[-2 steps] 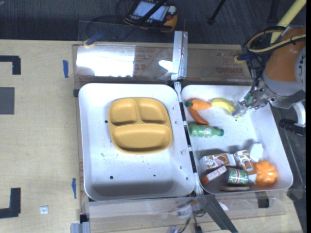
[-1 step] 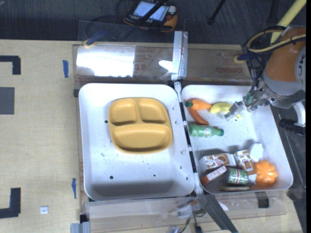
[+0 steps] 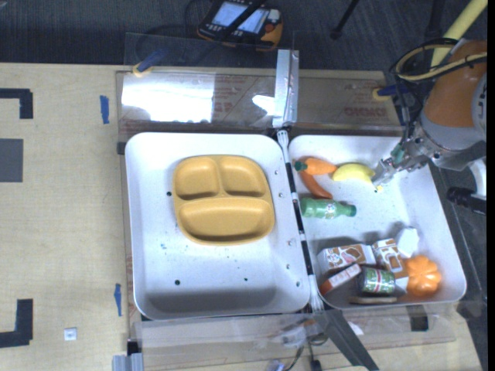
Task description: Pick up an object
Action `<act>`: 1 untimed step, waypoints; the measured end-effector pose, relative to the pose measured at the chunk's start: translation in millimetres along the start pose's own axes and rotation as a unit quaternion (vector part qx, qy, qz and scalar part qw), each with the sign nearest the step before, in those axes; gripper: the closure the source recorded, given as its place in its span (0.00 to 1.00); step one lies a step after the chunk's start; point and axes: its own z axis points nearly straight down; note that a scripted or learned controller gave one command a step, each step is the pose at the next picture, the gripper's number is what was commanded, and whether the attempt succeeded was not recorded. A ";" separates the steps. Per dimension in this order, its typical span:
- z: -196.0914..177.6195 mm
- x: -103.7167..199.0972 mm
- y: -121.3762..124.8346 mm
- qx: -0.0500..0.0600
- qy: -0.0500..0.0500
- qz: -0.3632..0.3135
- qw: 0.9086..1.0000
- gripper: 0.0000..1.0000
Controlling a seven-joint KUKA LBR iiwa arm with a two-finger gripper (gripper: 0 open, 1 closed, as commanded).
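Observation:
The right bin (image 3: 433, 207) holds an orange carrot (image 3: 313, 173), a yellow lemon (image 3: 352, 173), a green bottle (image 3: 326, 208), a brown carton (image 3: 343, 257), a white and orange carton (image 3: 389, 253), a green can (image 3: 378, 282), a white piece (image 3: 407, 239) and an orange pumpkin (image 3: 422, 276). My gripper (image 3: 384, 173) hangs over the bin's upper right, just right of the lemon. Nothing shows between its tips. The arm's grey and orange wrist (image 3: 452, 110) rises behind it.
The left bin (image 3: 147, 230) carries a yellow divided tray (image 3: 223, 198). A clear plastic panel (image 3: 201, 99) stands behind the bins, and a handheld controller (image 3: 238, 22) lies on the dark floor beyond. Bare white floor lies in the right bin's middle right.

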 end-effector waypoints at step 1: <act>-113.4 16.8 9.5 -0.002 -0.003 0.185 0.983 1.00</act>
